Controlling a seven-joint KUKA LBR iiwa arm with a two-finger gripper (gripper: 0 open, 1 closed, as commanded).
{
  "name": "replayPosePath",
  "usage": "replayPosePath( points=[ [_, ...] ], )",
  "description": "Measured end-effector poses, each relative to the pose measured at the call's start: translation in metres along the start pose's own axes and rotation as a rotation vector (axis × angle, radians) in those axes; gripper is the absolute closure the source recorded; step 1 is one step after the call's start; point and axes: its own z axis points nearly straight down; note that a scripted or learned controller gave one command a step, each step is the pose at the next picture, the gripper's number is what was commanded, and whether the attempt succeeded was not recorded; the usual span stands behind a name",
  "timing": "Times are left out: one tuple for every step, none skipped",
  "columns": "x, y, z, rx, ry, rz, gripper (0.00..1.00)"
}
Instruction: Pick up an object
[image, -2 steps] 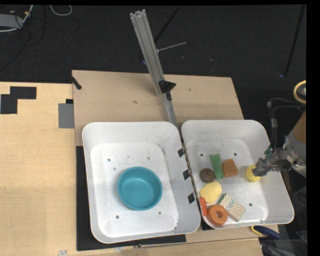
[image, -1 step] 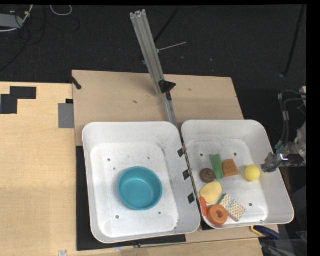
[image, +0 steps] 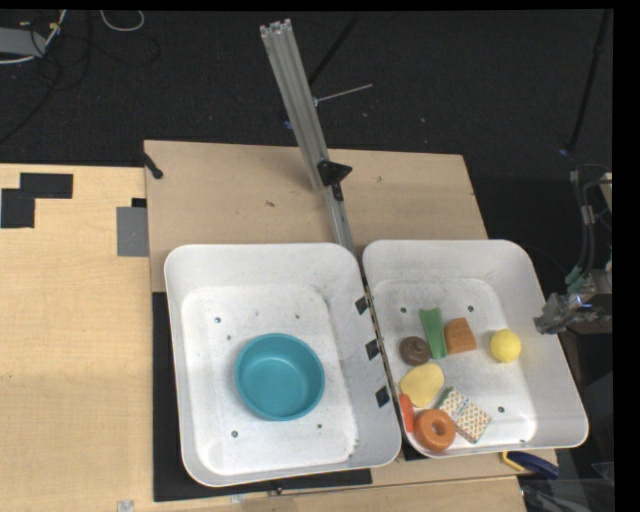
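Pincer (image: 562, 312) sits at the far right of the view, just outside the right rim of the right bin (image: 545, 290), and it is too small and dim against the dark background to tell what state it is in, so I will not guess; nothing can be seen carried under it. All the likely picks lie in the right bin: a yellow ball (image: 506, 346) nearest the pincer, an orange-brown block (image: 460, 336) touching a green bar (image: 432, 328), a dark brown ring (image: 415, 349) just beside them, a pale yellow lump (image: 422, 384) below, and an orange ring (image: 435, 429) pressed against a patterned packet (image: 467, 416) near the front rim. The left bin (image: 200, 270) holds a teal bowl (image: 280, 375) well apart from all this. The main risks, as I judge them, come from crowding and shape. The ball would probably roll off if the pincer comes down off-centre, and it sits alone on bare floor with nothing to stop it. The clustered pieces touch one another, so a descent there may straddle two things or nudge one aside and close on nothing. The orange ring and packet lie close to the sloped front wall, where a descent could strike the bin first.
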Motion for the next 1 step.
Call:
replayPosePath(
  points=[
    [0.0508, 0.0029, -0.0061, 0.002, 0.001, -0.003, 1.00]
  ],
)
